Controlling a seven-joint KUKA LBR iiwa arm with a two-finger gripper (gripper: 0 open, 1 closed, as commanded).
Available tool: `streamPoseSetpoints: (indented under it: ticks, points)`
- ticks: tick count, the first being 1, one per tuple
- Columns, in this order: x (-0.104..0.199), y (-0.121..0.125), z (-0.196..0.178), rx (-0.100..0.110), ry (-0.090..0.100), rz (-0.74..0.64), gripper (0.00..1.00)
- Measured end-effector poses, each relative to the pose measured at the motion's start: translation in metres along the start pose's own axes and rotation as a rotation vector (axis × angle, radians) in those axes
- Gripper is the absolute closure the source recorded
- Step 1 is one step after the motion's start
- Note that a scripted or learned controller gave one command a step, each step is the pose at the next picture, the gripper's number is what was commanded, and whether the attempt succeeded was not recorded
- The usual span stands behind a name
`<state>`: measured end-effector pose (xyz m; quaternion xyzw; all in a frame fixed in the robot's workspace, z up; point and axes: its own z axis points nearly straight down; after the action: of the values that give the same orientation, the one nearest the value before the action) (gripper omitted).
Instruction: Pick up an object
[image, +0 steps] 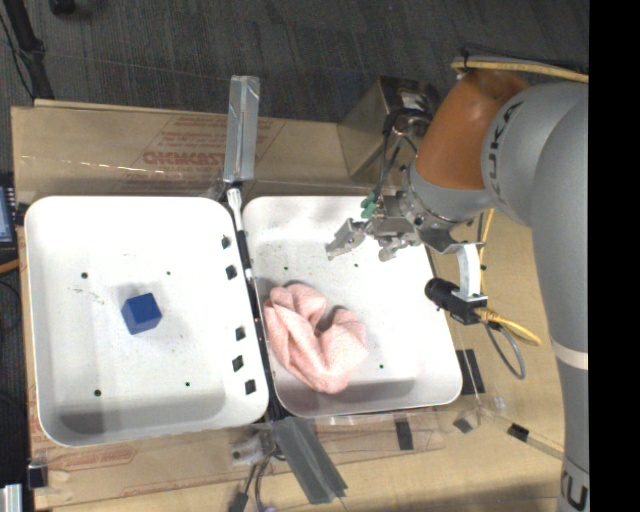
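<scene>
Two white bins sit side by side on the desk. The left bin (60, 300) holds a small blue cube (142, 312) near its middle; the right bin (420, 340) holds a crumpled pink cloth (310, 338) bunched against its left wall, toward the near side. Arm (520, 140) reaches in from the right, so the right bin is the closer target and the cloth the likely pick. The tool (365, 240) hangs over the far part of the right bin, above bare floor, well apart from the cloth. Its fingers look spread with nothing between them and touch nothing. Pick not yet begun; tool needs to shift toward the cloth and drop.
</scene>
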<state>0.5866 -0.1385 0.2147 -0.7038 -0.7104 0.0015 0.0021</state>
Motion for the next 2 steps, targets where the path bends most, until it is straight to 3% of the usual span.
streamPoseSetpoints:
  ticks: [1, 2]
  points:
    - [0.0245, -0.015, 0.123, -0.002, 0.0, -0.01, 0.0]
    - [0.0243, -0.0148, 0.1131, -0.001, 0.0, -0.015, 1.0]
